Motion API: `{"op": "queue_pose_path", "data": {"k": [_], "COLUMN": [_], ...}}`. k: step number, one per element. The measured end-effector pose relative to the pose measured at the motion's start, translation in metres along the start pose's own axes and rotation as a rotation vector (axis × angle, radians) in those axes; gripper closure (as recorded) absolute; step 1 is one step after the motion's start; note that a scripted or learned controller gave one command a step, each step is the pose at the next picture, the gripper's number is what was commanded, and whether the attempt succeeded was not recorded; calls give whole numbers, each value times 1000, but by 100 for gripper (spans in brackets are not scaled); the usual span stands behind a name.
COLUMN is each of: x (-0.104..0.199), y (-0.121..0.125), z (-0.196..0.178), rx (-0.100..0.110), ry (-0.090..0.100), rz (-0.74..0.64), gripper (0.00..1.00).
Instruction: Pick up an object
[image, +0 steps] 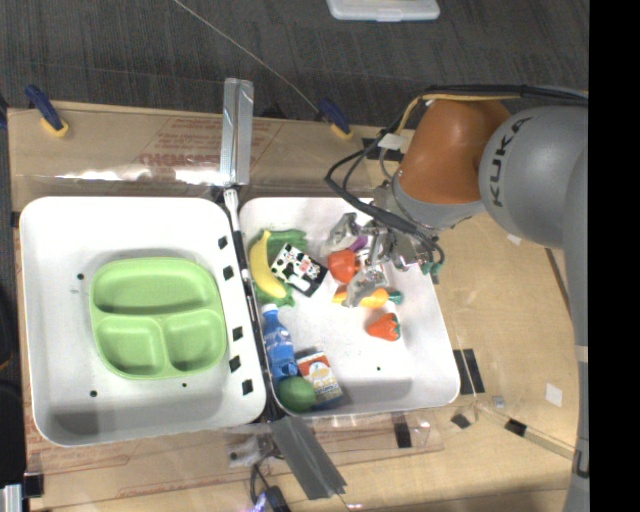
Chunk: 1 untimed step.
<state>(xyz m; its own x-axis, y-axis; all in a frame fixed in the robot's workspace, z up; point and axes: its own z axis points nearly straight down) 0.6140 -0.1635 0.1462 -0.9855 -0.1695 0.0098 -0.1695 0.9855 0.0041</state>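
The arm (500, 160) reaches in from the right, its orange band above the upper right corner of the right bin (430, 350). The gripper (368, 262) hangs low over the upper middle of that bin, in a cluster of small toys. Whether its fingers are open or shut cannot be told; metal parts and toys overlap there, and nothing is clearly seen between the fingers.

Places below are given relative to the right bin. A red toy (342, 266) lies just left of the gripper, in the bin's upper middle. A yellow and orange toy (366, 298) sits just below the gripper, touching or nearly touching it. A strawberry (383, 326) lies a little lower, toward the bin's centre right, apart from the gripper. A banana (262, 268) curves along the bin's upper left, beside the left wall. A black and white card (298, 267) lies just right of the banana, tilted. A blue bottle (278, 345) lies along the left wall, below the banana. A green ball (295, 393) sits in the lower left corner, and a small carton (320, 375) rests beside it, touching it.

The left bin (50, 250) adjoins the right bin's left wall and holds a green tray (158, 315) with three compartments. Both bins stand on the table (500, 320).
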Motion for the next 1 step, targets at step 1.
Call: {"op": "queue_pose_path", "data": {"k": [1], "x": [39], "y": [-36], "z": [54], "rx": [5], "ry": [-10], "rz": [-253], "gripper": [0]}}
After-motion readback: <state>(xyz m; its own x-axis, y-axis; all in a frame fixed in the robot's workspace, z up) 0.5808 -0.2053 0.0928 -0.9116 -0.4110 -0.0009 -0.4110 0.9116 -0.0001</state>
